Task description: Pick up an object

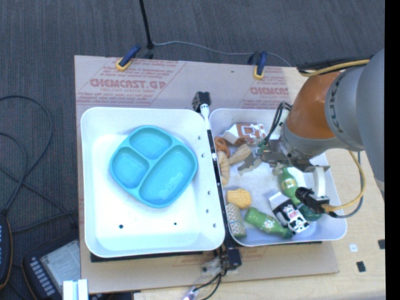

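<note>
Arm low over the cluttered right bin, reaching for a toy.

The gripper (262, 152) hangs just above a tan toy (240, 156) near the right bin's (334, 230) far left corner, probably its target; whether it is open or closed cannot be told. Around it lie a corn cob (239, 197), a green bottle (265, 222) and a small carton (248, 130), loosely heaped. The left bin (94, 230) holds a blue divided plate (154, 165).
</note>
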Controlling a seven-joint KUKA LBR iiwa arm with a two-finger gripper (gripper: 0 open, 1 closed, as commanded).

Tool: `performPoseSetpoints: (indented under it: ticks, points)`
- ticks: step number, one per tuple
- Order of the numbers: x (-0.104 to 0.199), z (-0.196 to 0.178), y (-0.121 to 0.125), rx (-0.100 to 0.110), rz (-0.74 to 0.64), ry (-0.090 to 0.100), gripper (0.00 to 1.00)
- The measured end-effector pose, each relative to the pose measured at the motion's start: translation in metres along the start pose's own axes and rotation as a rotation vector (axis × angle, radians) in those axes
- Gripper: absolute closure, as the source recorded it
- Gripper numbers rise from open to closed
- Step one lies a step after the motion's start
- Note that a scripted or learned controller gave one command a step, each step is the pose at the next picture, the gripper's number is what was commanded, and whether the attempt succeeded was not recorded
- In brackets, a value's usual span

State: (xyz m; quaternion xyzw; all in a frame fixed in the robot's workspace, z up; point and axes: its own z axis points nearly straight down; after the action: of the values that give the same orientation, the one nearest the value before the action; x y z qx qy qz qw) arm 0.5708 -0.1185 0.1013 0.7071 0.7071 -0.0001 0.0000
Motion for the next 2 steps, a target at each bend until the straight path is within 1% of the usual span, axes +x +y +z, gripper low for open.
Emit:
performPoseSetpoints:
  ticks: [1, 2]
  points:
    - [-0.032, 0.014, 0.074, -0.005, -0.002, -0.002, 0.00]
    - [-0.032, 0.003, 0.074, -0.002, -0.003, -0.001, 1.00]
